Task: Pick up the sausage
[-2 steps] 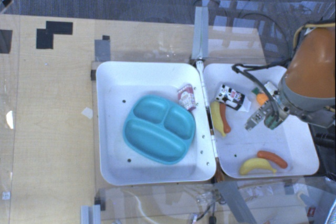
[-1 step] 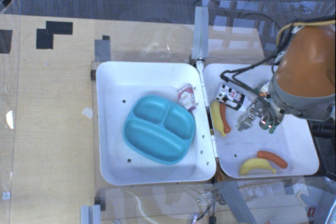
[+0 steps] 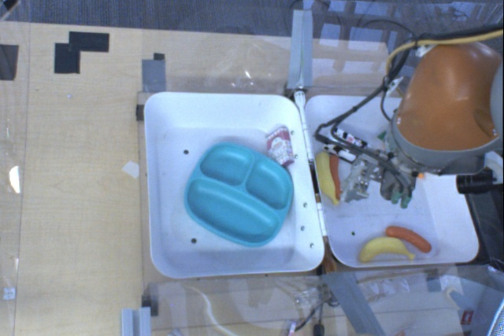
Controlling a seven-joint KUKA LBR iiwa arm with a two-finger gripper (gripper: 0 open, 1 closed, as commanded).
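Two red-orange sausage-like pieces lie in the right bin (image 3: 465,236). One sausage (image 3: 410,238) rests near the front, touching a yellow banana (image 3: 384,250). The other red piece (image 3: 335,175) lies along the left wall beside a second yellow banana (image 3: 324,178). My gripper (image 3: 376,186) hangs over the middle of this bin, just right of the left-hand red piece and behind the front sausage. Its fingers (image 3: 356,185) stand apart, open, with nothing between them. The orange wrist band hides the bin's back right part.
The left bin (image 3: 165,248) holds a blue divided plate (image 3: 239,193) and a small red packet (image 3: 279,145) near its right wall. A narrow divider (image 3: 311,193) separates the two bins. Cables run from the arm across the right bin's back.
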